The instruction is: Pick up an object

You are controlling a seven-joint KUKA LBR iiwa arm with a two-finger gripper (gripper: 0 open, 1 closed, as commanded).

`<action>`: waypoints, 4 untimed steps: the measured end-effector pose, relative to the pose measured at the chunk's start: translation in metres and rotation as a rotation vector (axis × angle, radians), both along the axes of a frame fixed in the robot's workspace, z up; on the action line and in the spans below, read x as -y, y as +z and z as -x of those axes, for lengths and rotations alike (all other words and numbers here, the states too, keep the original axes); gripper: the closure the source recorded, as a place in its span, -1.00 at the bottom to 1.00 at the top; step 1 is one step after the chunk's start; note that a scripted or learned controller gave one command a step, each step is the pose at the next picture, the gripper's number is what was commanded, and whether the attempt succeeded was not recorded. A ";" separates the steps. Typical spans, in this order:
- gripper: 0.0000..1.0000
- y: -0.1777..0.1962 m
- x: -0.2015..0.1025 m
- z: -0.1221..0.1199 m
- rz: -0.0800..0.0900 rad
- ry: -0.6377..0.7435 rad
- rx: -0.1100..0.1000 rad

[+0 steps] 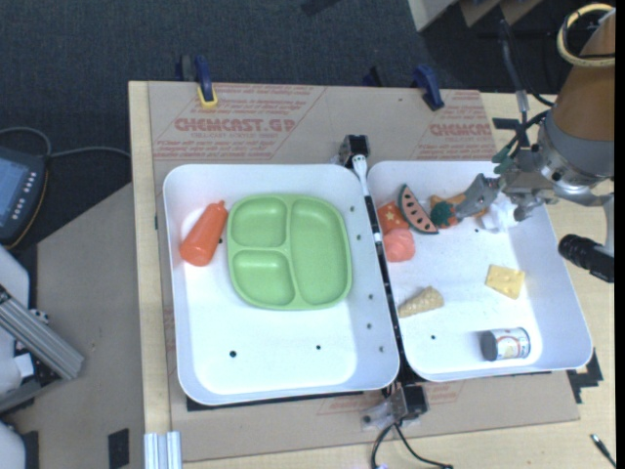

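1. Hovered low over the back of the right shallow white bin (576, 330), grey two-finger gripper (476, 200) angled toward the toy cluster
2. Cannot tell the spread of the tool from above
3. Lay just beside it: small orange-and-green toy (446, 209) and dark watermelon-slice toy (418, 211), likeliest targets
4. Sat apart nearer front: yellow cheese wedge (506, 280), small tin can (505, 344)
5. Held the green divided plate (290, 251), left bin (195, 360)

The pincer (480, 195) hangs over the right bin (562, 301) near a watermelon slice (420, 211); the left bin (186, 291) bears a green plate (290, 252).
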State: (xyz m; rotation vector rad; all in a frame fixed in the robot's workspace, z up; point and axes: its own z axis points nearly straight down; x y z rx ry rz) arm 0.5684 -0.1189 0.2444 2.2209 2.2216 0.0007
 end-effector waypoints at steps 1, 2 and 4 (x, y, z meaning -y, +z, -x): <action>-1.00 -0.043 0.001 0.000 -0.001 -0.001 -0.006; -1.00 -0.091 0.009 0.004 -0.001 -0.001 -0.006; -1.00 -0.161 0.001 -0.001 -0.001 -0.001 -0.004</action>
